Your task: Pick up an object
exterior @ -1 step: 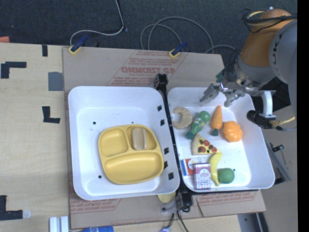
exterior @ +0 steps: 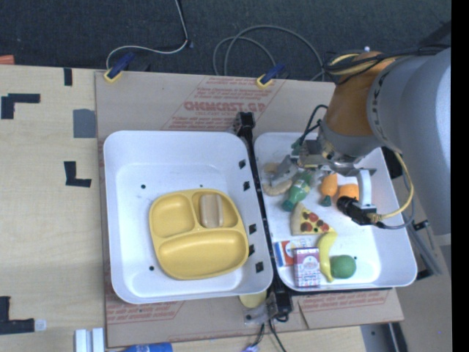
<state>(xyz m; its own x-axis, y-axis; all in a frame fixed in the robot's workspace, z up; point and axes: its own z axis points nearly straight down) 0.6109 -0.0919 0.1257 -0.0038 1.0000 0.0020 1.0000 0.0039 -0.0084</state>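
The arm [exterior: 381,101] enters from the right and reaches down into the right bin [exterior: 388,270]. The jaws [exterior: 311,161] sit low over the upper part of that bin; whether they are apart or together cannot be told, since the wrist body covers them.

Objects in the right bin, placed relative to the jaws:
- A green bottle [exterior: 297,191] lies just below the jaws, tilted.
- A tan, curved piece [exterior: 277,185] lies below and to the left of the jaws, near the bin's left wall.
- An orange toy [exterior: 330,185] lies below and just to the right of the jaws, partly covered by the arm's hardware.
- A pizza slice [exterior: 306,221] lies further below the jaws, beyond the green bottle.
- A banana [exterior: 327,253] lies well below the jaws, upright in the view, touching a green ball [exterior: 342,267] on its right.
- A red and white box [exterior: 306,267] lies well below the jaws, just beside the banana on its left.

No object is seen between the jaws.

The left bin [exterior: 124,196] lies to the left of the jaws. It holds a yellow divided plate [exterior: 183,251] with a tan block [exterior: 212,210] in its upper right compartment.

Both bins rest on a cardboard sheet [exterior: 183,105] on the counter [exterior: 37,233]. Cables [exterior: 267,39] loop on the dark floor above the jaws.
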